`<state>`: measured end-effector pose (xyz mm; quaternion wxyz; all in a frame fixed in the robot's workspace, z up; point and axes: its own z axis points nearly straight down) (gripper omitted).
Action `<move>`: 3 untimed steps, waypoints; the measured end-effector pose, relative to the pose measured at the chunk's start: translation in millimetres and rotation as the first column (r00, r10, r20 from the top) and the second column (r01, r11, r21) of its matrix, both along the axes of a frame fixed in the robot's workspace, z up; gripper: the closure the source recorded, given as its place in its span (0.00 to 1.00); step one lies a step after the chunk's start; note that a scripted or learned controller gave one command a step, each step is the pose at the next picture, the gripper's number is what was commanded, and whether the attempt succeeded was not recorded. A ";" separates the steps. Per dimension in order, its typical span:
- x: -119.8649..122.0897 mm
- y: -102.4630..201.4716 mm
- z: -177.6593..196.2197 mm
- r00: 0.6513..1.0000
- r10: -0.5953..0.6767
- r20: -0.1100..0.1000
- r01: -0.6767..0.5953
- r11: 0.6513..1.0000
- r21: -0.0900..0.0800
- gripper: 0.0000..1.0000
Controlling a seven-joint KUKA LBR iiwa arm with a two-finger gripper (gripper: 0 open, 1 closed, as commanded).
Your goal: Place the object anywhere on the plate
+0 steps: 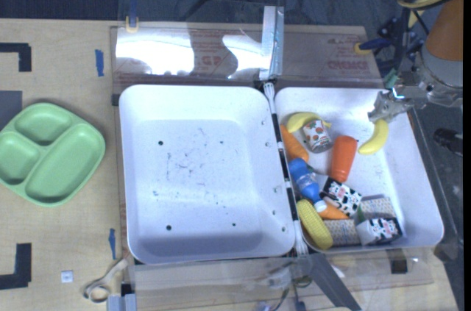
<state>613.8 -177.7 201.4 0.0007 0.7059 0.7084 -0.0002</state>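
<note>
Crowding the near end of the right bin [423,177], well below the fingers: corn cob [313,223], cow-patterned cartons [380,229], blue bottle [303,181]. Closer to the fingers, an orange cylinder [343,158] and a printed can [316,135]. Just below the fingers lies a yellow banana [374,138], its upper tip close under them; whether they touch it, cannot tell. Fingers [385,105] hover at the bin's far right wall; spread or closed, cannot tell at this size. The banana looks the likely pick. Left bin [199,170] sits beside. Green plate [50,153] rests far left on the bench [59,45]. Judgement: grip the banana mid-body, lift clear of both rims before crossing.
</note>
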 end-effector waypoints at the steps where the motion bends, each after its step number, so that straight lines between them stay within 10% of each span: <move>1: 21.2 59.6 -41.7 0.970 0.242 0.000 -0.242 0.970 0.002 1.00; 3: -9.2 148.6 -16.1 0.799 0.601 0.001 -0.601 0.799 0.002 1.00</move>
